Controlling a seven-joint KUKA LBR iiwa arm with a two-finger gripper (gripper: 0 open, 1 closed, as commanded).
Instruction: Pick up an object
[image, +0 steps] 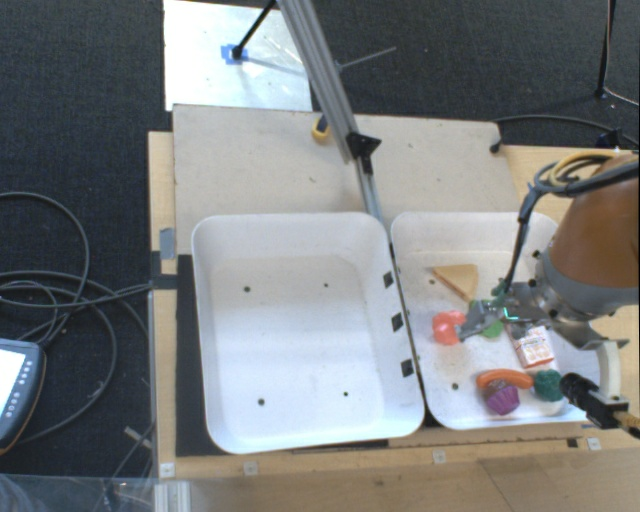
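tool (484, 318) low in right bin (420, 235), beside a red-orange round object (447, 327). can't tell its finger state. tan wedge (457, 279) near.

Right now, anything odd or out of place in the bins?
Nothing damaged or spilled. All the objects sit crowded in the right bin: tan wedge, red piece, small carton, orange piece, purple piece, green piece. The gripper is beside the red piece.
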